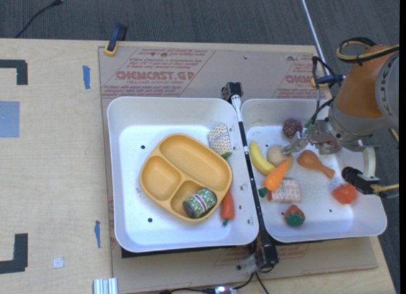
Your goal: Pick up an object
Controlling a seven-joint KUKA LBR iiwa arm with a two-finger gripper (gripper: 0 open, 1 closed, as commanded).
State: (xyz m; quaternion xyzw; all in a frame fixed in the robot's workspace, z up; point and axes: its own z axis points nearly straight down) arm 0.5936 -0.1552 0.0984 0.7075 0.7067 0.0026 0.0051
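Hand low in the right bin, right of frame centre, fingers apparently spread, pinching nothing. Just beside it: toy drumstick, likely light, stiff, smooth plastic; best taken across the fat end, not the thin slippery shank.

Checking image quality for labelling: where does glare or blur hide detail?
Camera view: even lighting; left bin floor slightly washed out white; yellow divided plate and banana sharp; end effector small, finger state unreadable; soft shadows only.
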